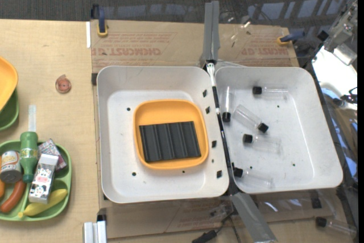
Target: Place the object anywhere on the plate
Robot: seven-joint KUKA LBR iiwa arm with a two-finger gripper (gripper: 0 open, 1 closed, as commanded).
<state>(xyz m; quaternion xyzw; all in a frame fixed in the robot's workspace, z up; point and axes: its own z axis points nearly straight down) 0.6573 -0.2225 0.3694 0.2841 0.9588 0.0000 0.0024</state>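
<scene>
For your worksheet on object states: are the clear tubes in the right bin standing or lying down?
Lying down. The clear tubes rest lengthwise on the right bin's floor, black caps sideways.

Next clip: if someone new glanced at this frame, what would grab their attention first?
Most likely the orange plate in the middle of the left bin, with a dark ribbed rectangular object lying flat on it. Next, the right bin with several clear black-capped vials scattered in it. At far left on the bench sits a green tray of toy food.
</scene>
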